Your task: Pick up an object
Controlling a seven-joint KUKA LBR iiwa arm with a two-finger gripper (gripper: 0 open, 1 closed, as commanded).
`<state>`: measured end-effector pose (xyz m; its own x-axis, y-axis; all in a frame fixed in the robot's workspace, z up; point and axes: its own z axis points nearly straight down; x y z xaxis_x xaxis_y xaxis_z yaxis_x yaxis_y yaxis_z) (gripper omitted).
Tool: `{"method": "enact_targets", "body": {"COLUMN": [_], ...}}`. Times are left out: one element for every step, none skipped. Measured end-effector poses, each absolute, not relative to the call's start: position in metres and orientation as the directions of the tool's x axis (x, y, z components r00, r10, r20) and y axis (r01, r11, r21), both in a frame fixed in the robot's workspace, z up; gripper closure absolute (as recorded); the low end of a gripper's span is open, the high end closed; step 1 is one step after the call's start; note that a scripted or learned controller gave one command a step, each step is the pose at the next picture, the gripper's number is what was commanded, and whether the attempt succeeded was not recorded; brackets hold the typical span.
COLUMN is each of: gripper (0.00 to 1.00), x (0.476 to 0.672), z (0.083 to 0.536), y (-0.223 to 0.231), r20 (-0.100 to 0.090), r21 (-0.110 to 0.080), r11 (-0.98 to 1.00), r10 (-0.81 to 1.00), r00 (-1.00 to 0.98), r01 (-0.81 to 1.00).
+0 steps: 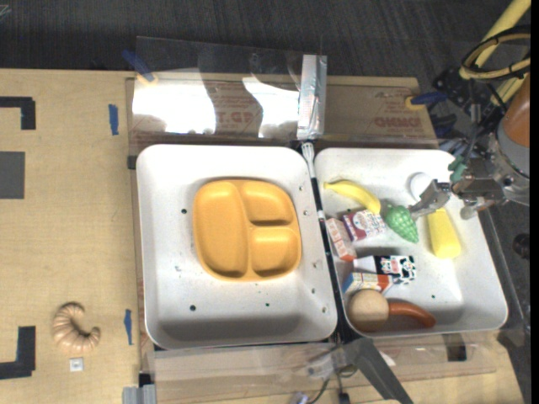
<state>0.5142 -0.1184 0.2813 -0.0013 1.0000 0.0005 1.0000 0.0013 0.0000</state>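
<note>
While our gripper (445, 199) is hanging with fingers spread wide and holding nothing over the right bin (493, 289), we are judging the yellow block (444, 233) just beneath it best taken squarely, clear of the green toy (402, 223).

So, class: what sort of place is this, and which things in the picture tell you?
Probably a robotics lab set up for grasping trials. An arm with a gripper reaches over two white bins on a bench, one full of toy food such as a banana, and taped marks fix the layout.
</note>
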Motion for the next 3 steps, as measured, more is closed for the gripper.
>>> {"method": "enact_targets", "body": {"gripper": [0.0, 0.0, 1.0], "x": [0.51, 0.557, 0.558], "z": [0.142, 0.088, 0.099], "y": [-0.139, -0.151, -0.153], "r20": [0.001, 0.004, 0.001], "r21": [-0.008, 0.005, 0.012], "r11": [-0.162, -0.176, -0.179], "r10": [0.987, 0.984, 0.984], "r00": [0.162, 0.176, 0.179], "r01": [0.987, 0.984, 0.984]}}
